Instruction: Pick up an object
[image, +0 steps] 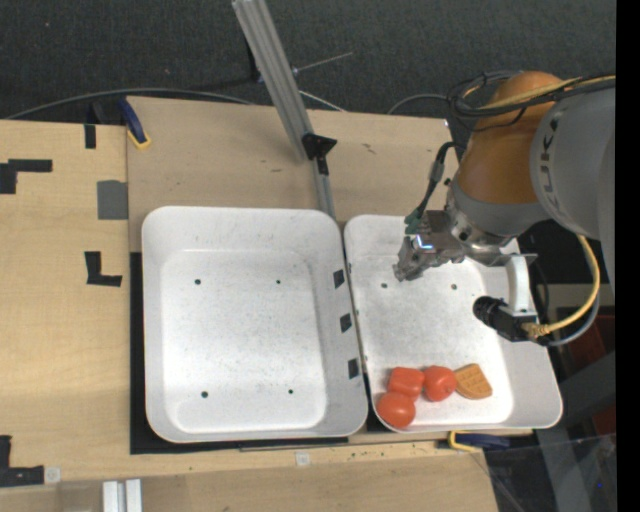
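Three red pieces (412, 392) noted clustered at near edge of right bin (530, 400), touching one another. Orange-tan piece (473, 381) seen just beside them, on right. Gripper (408, 266) positioned over far part of same bin, well apart from pieces; nothing seen between fingers; jaw state cannot be told. Grey arm (540, 150) with orange band entered from right. Left bin (160, 300) set alongside. Metal pole (285, 85) observed beyond bins.
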